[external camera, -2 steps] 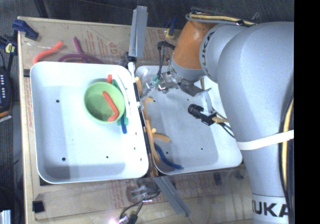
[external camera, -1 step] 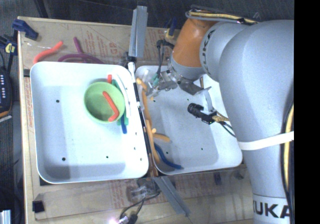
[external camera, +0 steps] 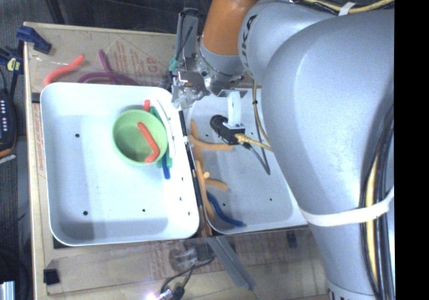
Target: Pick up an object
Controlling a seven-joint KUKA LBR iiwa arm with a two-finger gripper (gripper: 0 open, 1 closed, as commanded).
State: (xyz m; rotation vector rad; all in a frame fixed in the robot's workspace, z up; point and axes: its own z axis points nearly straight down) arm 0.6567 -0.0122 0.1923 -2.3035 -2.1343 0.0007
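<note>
1. Camera view, layout. Two shallow white bins stand side by side on the counter [external camera: 134, 47]: the left bin [external camera: 100, 205] and the right bin [external camera: 265, 191], their inner walls close together. The grey arm [external camera: 322, 91], with its orange band [external camera: 224, 17], reaches in from the right and hides much of the right bin.
2. Camera view, pincer. The pincer [external camera: 181, 94] hangs over the far end of the divide between the bins, just beside the far right corner of the left bin. Its tip is blurred, so whether it is open or closed cannot be told.
3. Camera view, left bin. A green bowl [external camera: 134, 141] stands upright in the far right part of this bin, near the pincer. A red curved stick [external camera: 147, 136] lies inside the bowl. A green strip [external camera: 159, 120] and a small red piece [external camera: 147, 105] sit at the bowl's far right rim. A blue piece [external camera: 165, 170] shows at its near right side.
4. Camera view, right bin. Several orange rods [external camera: 200, 173] lie along the left wall. A blue curved piece [external camera: 224, 220] rests near the near left corner.
5. Camera view, counter beyond the bins. An orange-red stick [external camera: 64, 69] and a purple cord [external camera: 107, 78] lie just past the far wall of the left bin.
</note>
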